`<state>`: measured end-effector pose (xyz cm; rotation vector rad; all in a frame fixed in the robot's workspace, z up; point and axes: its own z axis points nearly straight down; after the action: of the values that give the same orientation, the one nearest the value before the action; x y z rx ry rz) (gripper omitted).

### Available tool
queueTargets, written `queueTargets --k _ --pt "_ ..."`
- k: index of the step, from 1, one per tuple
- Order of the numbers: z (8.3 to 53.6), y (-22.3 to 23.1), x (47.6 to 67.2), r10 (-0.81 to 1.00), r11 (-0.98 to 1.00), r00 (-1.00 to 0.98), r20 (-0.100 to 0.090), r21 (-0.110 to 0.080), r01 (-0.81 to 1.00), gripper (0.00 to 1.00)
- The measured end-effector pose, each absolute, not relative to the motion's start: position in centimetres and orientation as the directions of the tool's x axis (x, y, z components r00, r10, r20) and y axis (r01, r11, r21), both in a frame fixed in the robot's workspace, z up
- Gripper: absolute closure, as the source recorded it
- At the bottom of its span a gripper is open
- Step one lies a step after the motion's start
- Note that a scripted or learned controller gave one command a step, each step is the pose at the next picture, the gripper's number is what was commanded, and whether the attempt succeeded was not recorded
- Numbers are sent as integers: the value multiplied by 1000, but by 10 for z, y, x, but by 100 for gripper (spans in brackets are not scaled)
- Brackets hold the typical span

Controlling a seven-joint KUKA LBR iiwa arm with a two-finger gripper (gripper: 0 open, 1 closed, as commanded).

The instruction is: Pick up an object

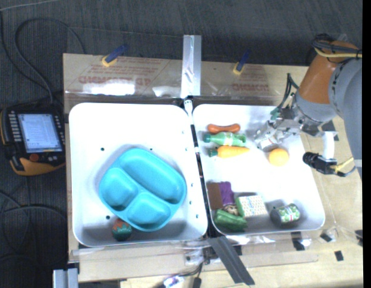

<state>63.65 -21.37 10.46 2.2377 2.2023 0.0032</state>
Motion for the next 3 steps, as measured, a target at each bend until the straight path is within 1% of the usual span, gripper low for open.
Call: queueTargets --k 1,2,3 --pt "93 -218 662 976 216 -216 1 -9 976 100" --pt "91 -210 664 975 220 -220 11 -5 975 0" --pt "92 -206 666 958 286 -285 3 -10 958 0"
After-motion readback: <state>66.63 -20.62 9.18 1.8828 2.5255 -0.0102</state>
